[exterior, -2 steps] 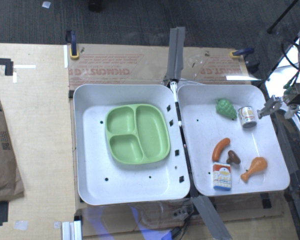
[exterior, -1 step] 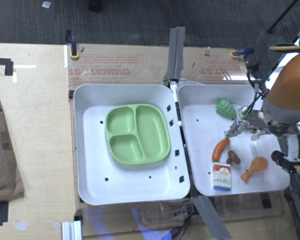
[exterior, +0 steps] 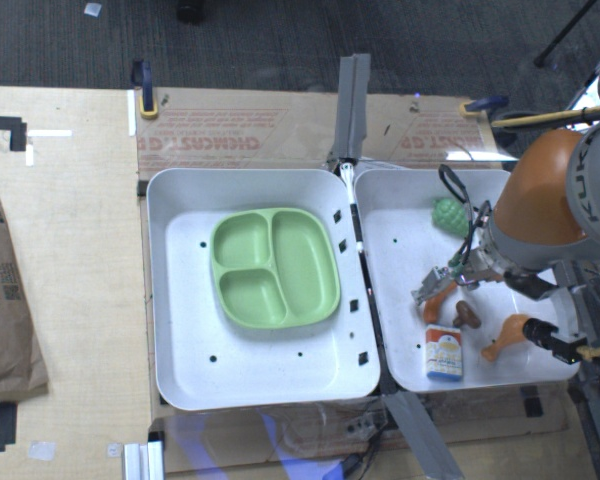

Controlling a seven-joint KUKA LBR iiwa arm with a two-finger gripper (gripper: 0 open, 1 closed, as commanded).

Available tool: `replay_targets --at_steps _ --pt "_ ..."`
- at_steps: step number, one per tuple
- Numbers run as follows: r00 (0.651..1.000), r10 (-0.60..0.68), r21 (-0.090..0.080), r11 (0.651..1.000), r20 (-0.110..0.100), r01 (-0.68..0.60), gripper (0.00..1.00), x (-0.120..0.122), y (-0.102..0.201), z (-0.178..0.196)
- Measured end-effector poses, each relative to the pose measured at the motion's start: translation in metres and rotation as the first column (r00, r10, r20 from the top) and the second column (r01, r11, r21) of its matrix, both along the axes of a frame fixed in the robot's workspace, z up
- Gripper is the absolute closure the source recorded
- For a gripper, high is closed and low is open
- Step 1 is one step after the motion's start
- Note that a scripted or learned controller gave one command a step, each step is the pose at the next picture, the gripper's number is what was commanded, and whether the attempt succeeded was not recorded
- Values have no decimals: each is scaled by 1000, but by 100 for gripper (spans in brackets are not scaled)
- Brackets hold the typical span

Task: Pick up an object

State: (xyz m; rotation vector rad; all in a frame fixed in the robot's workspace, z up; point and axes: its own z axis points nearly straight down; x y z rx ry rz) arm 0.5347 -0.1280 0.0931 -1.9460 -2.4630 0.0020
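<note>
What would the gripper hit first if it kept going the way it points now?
Probably the orange toy lying just beyond the gripper on the right bin floor; the brown piece sits beside it. Depth is hard to judge from this slanted view, so the tip may already be touching it.

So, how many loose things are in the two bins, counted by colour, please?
Green: 2, the divided plate and a bumpy lump
Orange: 2, a drumstick shape and a piece at the gripper
Brown: 1
White and orange carton: 1
Total: 6
</note>
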Motion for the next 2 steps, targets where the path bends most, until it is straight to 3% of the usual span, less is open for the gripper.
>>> replay_targets --at_steps 1,2 --pt "1000 -5 -1 1000 1 5 100 0 -2 9" --pt "1000 7 -2 1000 3 -7 100 2 68 176"
